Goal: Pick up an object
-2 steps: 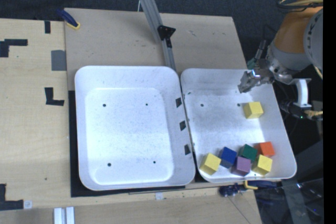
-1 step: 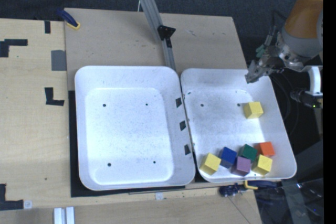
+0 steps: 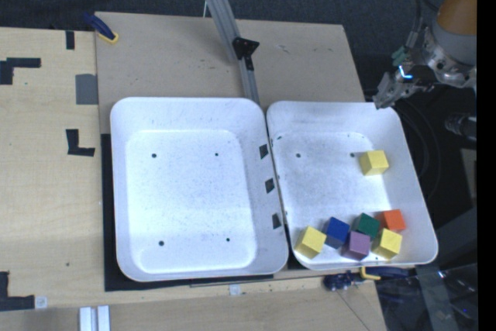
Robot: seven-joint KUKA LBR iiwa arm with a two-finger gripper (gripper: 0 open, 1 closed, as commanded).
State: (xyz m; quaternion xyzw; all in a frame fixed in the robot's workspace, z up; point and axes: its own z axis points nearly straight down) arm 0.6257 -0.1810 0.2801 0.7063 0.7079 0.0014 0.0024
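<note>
Blocks sit in the right bin (image 3: 403, 167): a lone yellow cube (image 3: 374, 162) toward 2 o'clock, a mixed cluster (image 3: 358, 235) crowded at 5 o'clock, partly overlapping. Beyond the bin's 1 o'clock corner hangs the gripper (image 3: 385, 99), too dark and small to tell its state.

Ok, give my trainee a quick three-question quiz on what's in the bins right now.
1. True or false: the lone yellow block touches the blue block.
2. Which bin holds the blocks: A) left bin B) right bin?
3. How many yellow blocks lie in that bin?

Key: 1 false, it sits apart from the cluster; 2 B; 3 three.
</note>
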